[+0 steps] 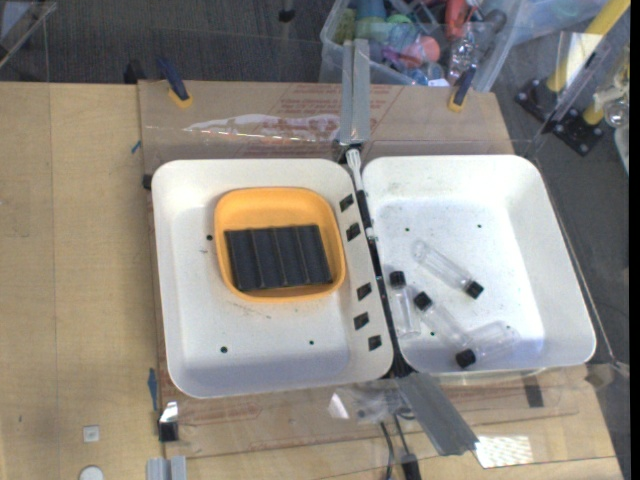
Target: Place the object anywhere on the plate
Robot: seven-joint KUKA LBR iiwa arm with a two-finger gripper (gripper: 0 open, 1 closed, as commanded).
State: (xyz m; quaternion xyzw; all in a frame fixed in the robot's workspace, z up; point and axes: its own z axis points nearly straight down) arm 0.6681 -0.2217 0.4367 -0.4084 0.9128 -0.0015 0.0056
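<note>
**In the left bin: block sits on the plate**

In the left bin [180, 268], there's the orange plate [270, 200], and lying flat in its well is the dark ribbed block [277, 258]. It's inside the rim on every side, with orange showing all round it. Its long axis runs left to right across the view, tipped just slightly, and the ribs cross it the short way.

Now, the relation that matters. The arm works in from the right, so plate and block lie on the far side of the divider, with the whole right bin [520, 228] between them and the arm's approach. Any reach to the block would have to cross that bin and come down over the block's narrow width, square to the long axis.

As for the gripper, I cannot tell its state from here, whether released or clenched.

Over in the right bin a clear tube [443, 267] with a black cap lies at a slant, and a second tube [490, 340] rests near the front wall, both well apart from the plate.

My read: if the block is the object, the placing looks done. If a tube is meant, nothing is picked yet.
</note>
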